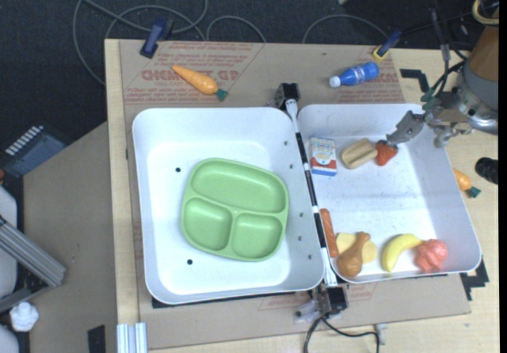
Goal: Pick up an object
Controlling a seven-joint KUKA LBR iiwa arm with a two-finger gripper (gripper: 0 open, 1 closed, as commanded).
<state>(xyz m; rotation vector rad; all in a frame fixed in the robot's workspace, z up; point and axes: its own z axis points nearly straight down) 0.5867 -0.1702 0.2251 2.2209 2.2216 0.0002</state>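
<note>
The grey two-finger gripper [400,131] hangs by the small red toy tomato [386,154] in the right white bin [455,205]; I cannot tell its state. It might nudge the tan bread roll [358,153] beside it.

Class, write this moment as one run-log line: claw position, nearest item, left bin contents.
claw: over right bin, far edge | nearest: red toy beside bread roll | left bin: green tray | nothing lifted

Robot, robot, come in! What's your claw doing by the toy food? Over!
Gripper low over right bin, top edge. Nothing seen between fingers. Bread roll and red strawberry just beside it. Milk carton close by.
</note>
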